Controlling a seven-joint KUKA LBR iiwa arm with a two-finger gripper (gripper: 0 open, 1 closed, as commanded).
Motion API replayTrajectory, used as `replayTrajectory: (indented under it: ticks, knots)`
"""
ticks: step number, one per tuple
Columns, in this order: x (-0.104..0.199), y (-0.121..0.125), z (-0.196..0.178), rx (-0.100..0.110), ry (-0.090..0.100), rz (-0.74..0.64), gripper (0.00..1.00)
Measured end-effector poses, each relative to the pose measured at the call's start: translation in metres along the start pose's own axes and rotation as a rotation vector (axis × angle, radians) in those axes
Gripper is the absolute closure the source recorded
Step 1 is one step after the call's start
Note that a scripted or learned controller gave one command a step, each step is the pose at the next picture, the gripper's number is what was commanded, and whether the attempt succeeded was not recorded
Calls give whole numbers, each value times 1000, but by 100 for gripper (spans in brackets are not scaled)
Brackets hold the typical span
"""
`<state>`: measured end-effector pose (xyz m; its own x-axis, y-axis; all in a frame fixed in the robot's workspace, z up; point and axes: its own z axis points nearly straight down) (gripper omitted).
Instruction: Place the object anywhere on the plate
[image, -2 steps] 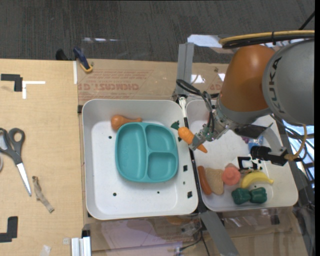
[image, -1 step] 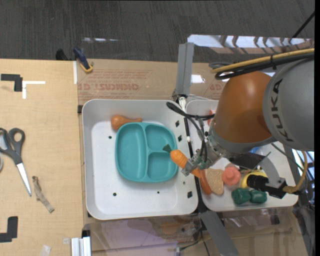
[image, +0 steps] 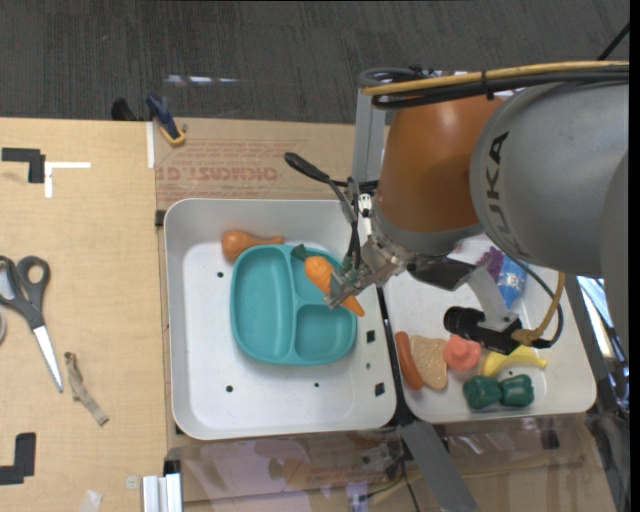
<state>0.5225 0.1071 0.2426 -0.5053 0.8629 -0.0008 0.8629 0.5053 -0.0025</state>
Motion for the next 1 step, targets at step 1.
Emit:
replayTrajectory:
  ticks: [1]
  knots:
    - [0,0,0,0,0,0,0]
